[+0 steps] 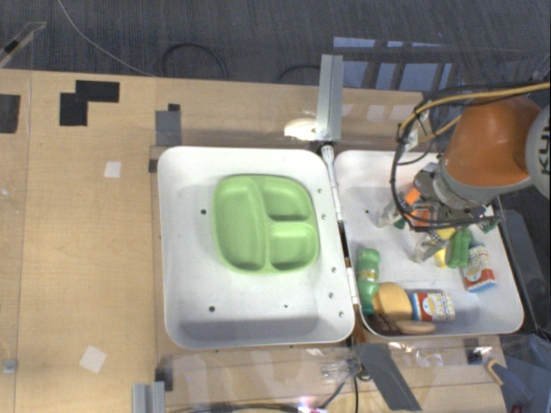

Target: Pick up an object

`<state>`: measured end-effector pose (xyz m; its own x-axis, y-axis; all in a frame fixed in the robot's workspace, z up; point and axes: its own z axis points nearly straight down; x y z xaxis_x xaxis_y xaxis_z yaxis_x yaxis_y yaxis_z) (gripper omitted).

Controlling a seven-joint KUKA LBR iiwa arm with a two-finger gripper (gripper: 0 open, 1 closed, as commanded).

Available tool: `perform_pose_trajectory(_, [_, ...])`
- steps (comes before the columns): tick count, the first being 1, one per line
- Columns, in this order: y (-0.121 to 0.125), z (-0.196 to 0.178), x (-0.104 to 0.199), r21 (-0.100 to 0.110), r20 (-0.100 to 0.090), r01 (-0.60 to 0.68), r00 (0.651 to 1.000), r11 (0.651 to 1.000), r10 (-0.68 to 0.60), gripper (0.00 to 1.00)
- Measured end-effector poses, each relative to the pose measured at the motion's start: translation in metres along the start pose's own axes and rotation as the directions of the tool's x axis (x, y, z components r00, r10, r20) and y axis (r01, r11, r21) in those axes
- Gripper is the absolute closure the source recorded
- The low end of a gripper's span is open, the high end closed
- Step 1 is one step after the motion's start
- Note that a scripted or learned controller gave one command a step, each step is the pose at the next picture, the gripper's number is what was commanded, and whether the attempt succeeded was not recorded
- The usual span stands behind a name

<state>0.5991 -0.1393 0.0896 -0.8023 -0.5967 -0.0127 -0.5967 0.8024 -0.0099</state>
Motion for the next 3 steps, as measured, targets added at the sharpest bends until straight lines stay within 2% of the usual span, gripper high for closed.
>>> perform_pose_trajectory(1, [-0.002, -0.015, -0.005, 0.009, 0.015, -0.002, 1.0, 1.0, 0.002, 1.0])
perform_pose_trajectory(2, [-0.052, -0.046, 0.042, -0.003, -0.004, 0.262, 0.965, 0.965, -0.262, 1.0])
perform_pose_trajectory(3, [-0.023, -0.001, 0.001, 0.0, -0.001, -0.324, 0.946, 0.946, 0.324, 1.0])
